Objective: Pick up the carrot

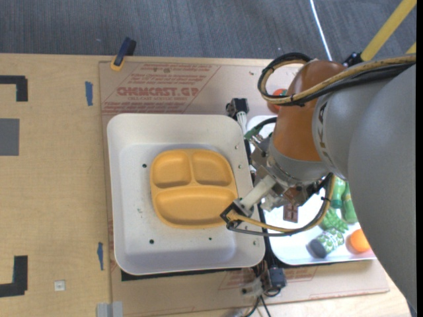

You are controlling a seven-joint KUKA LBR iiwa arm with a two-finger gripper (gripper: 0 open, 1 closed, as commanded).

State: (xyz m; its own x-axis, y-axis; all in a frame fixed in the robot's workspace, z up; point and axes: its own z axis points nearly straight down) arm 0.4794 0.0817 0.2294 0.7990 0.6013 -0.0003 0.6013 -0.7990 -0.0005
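We hang the pincer [289,202] low over the right bin [291,248], just right of the frame's centre, since that bin holds the produce. The wrist hides it, so we cannot tell whether it is spread or pressed together. The carrot [359,241], as we judge the orange piece, lies at the lower right beside green vegetables [338,207], apart from the pincer. The yellow plate [192,187] in the left bin [122,177] plays no part.

Yellow 3-part plate [192,187] in left bin [125,177]; arm [310,124] over right bin [294,251].
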